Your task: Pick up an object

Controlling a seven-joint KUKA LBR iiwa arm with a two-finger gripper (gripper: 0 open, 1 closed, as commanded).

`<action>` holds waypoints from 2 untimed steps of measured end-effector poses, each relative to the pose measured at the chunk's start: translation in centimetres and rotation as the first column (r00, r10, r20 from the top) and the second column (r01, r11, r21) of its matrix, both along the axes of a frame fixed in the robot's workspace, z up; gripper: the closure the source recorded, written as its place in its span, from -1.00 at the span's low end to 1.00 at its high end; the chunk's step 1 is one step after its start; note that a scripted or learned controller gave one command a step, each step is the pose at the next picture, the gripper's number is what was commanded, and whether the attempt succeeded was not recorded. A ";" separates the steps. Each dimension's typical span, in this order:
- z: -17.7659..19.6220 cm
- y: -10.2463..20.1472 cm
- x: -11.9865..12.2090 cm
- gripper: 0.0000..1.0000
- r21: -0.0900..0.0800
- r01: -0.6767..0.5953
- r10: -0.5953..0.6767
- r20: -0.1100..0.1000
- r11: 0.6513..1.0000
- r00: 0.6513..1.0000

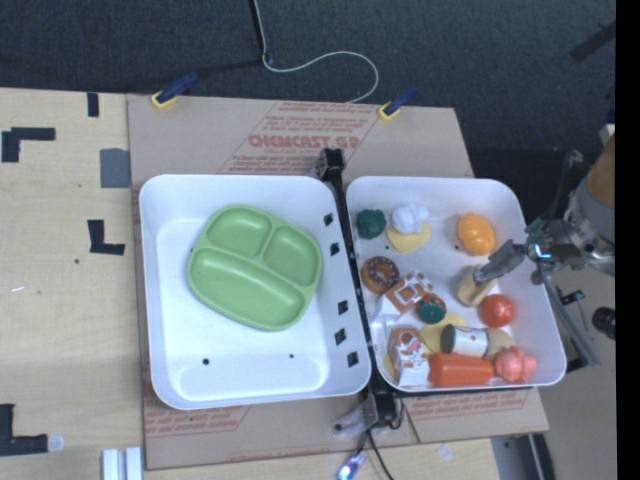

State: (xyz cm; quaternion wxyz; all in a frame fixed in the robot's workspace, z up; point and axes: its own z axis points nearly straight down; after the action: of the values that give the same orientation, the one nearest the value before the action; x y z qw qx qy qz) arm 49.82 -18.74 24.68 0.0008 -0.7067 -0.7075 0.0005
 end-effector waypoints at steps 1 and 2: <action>1.0 0.1 0.0 1.00 0.000 -0.001 0.001 0.000 1.000 1.000; 10.4 6.5 0.7 1.00 -0.001 -0.008 0.008 0.011 1.000 1.000</action>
State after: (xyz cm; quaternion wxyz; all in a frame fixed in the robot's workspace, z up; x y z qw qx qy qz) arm 50.50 -12.26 35.12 -0.0034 -0.7039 -0.7103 -0.0031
